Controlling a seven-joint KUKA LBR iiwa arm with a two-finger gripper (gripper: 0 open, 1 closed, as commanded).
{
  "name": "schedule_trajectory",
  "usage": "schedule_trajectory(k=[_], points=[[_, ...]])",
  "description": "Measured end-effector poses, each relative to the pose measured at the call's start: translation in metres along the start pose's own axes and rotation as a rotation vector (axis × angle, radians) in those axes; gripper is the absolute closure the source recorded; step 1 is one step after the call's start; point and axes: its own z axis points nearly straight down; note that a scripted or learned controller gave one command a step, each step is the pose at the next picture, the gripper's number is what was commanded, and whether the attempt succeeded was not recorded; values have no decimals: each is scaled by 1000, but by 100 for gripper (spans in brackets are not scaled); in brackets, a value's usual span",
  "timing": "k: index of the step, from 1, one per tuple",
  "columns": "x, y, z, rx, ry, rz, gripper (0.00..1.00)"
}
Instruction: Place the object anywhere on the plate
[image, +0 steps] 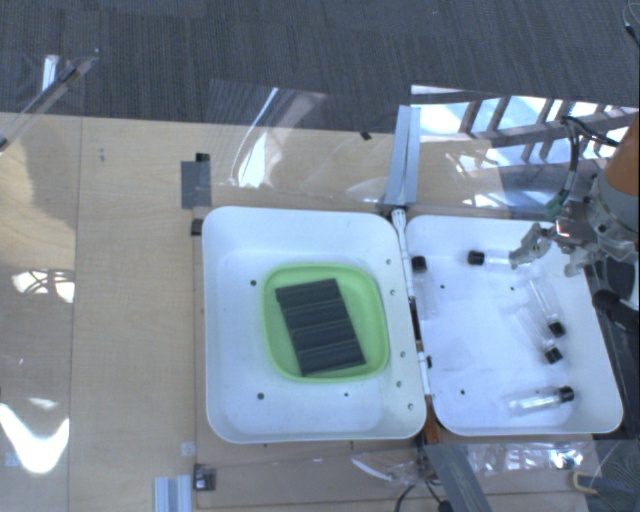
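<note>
A dark grey ribbed rectangular block (320, 326) lies flat in the middle of the green plate (274, 330), which sits in the left white bin (230, 380). My gripper (553, 254) hangs over the upper right part of the right bin (470, 400), far from the plate. Its two fingers stand apart and open, with nothing between them. The grey arm with its orange band enters from the right edge.
Several clear vials with black caps lie in the right bin, among them one (546, 306) just below the gripper and one (540, 399) near the front. Small black caps (476, 258) rest near the bin's back. A metal divider (404, 165) stands behind the bins.
</note>
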Motion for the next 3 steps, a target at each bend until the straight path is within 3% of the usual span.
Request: schedule_trajectory(k=[1, 2, 3], points=[[2, -33, -122, -3, 0, 115, 0], [40, -67, -114, 4, 2, 163, 0], [18, -94, -121, 2, 0, 245, 0]])
